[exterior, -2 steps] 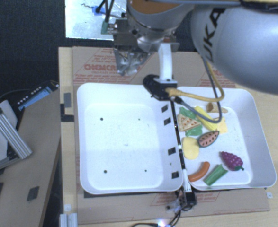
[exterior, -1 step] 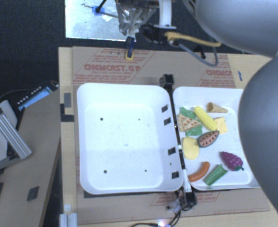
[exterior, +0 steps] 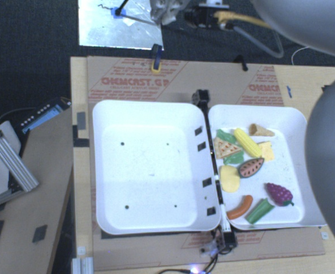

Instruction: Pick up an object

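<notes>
The right bin (exterior: 295, 124) holds several toy foods. Among them are a yellow corn cob (exterior: 247, 142), a pizza slice (exterior: 227, 149), a toast piece (exterior: 261, 131), a brown steak (exterior: 250, 167), purple grapes (exterior: 279, 193), an orange sausage (exterior: 239, 207) and a green pepper (exterior: 259, 211). My gripper (exterior: 166, 7) hangs at the top of the view, raised well beyond the bins' far edge and blurred. Nothing shows in it. The left bin (exterior: 150, 164) lies white beside the right one.
The arm's grey body (exterior: 331, 164) covers the right bin's right edge. A silver sheet (exterior: 118, 13) lies behind the bench. A yellow clamp (exterior: 156, 60) sits on the cardboard base (exterior: 133, 79). A metal frame (exterior: 7, 158) stands at the left.
</notes>
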Robot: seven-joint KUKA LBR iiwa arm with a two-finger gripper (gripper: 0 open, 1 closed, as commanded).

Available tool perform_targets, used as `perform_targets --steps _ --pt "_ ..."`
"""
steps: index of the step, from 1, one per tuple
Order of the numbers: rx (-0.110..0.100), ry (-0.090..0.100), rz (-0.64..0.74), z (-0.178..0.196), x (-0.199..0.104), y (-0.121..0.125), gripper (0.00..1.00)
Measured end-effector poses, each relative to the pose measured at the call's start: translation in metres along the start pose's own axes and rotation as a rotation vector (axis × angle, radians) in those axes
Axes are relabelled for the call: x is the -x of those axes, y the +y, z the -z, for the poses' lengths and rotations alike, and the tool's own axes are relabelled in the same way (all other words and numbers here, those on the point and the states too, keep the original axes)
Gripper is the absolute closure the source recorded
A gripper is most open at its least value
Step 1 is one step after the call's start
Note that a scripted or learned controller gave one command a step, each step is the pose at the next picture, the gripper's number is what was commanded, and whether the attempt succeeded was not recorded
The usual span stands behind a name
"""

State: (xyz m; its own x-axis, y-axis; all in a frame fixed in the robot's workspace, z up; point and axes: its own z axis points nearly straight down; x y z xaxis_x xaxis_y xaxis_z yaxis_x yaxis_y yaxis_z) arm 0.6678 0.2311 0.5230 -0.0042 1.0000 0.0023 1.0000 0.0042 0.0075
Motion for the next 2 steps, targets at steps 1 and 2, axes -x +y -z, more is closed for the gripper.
perform_targets --steps 1,2 --pt "-0.016 -0.002 0.001 -0.052 0.023 -0.120 1.00" --pt "0.003 -0.001 -0.005 0.002 0.036 -0.043 1.00"
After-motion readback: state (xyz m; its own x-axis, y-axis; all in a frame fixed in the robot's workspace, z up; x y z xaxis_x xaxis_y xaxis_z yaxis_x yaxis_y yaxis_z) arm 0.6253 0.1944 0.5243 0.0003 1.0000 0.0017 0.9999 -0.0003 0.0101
